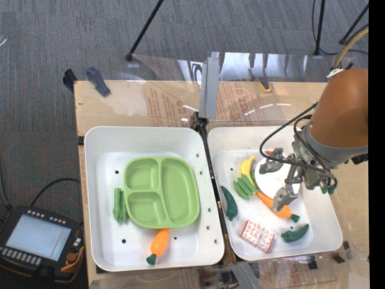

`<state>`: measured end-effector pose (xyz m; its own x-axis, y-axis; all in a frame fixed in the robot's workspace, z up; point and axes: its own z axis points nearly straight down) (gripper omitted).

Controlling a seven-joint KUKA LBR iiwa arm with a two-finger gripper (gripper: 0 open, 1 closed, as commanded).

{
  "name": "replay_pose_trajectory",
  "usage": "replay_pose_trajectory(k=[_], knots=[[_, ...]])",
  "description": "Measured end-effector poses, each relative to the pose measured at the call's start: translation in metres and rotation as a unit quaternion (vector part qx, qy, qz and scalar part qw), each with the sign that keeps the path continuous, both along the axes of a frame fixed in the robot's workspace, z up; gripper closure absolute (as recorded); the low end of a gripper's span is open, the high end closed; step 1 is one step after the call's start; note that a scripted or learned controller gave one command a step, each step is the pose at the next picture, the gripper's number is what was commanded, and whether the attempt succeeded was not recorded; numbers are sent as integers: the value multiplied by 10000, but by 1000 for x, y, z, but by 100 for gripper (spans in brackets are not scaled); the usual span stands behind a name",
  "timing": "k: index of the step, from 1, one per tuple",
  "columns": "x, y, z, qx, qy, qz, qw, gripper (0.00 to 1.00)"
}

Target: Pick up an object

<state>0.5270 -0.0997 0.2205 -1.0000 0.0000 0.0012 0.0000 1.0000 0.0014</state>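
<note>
Hand (283, 198) sits low over orange carrot (272, 203), finger gap unclear; it should straddle the carrot squarely before closing.

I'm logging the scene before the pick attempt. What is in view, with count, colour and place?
bins: two, white, side by side on the bench
divided plate: one, light green, left bin
bean pods: one bunch, green, left of the plate
carrot: one, orange, left bin's near edge
banana: one, yellow, right bin
carton: one, red and white, right bin
teach pendant: one, grey, floor at left
hand: one, grey, above the right bin
</note>
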Motion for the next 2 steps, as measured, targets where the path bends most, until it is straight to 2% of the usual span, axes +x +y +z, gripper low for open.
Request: replay_pose_trajectory(k=[1,2], knots=[[26,-25,-117,-10,-70,-486,9988,0],[41,9,-130,0,-44,-214,9998,0]])
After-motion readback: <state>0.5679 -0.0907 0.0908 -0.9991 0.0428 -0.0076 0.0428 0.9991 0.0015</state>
